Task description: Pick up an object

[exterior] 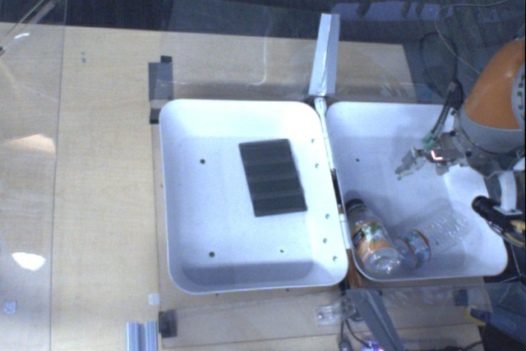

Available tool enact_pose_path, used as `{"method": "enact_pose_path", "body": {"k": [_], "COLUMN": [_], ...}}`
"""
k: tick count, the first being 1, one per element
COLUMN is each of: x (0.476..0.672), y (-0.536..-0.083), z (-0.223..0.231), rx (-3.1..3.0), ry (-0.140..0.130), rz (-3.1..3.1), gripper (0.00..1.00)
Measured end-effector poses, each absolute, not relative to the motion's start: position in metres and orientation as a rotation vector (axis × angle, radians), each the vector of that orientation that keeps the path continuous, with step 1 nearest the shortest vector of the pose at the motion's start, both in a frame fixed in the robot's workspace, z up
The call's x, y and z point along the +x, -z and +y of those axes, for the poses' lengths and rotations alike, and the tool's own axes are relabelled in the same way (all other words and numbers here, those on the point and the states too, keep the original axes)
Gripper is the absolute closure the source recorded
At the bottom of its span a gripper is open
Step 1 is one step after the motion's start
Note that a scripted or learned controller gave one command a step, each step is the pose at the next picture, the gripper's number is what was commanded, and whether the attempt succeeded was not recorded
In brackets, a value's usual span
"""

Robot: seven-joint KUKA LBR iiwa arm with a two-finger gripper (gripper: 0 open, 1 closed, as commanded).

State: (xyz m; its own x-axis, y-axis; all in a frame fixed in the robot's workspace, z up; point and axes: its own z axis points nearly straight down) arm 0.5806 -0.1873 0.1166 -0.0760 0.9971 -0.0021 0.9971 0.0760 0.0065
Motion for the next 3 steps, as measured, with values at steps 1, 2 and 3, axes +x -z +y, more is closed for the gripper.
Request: {"method": "enact_pose_path", "body": {"k": [1, 2, 3], "x": [0.538, 0.492, 0.492], "y": [-0.089, -0.09, -0.09], "z": [-0.205, -0.205, -0.15], "rx": [1.876, 1.682, 1.727], "ry": [-0.008, -0.009, -0.009], "rz": [2.507, 2.635, 2.603], "gripper": [0.0, 0.0, 0.0]}}
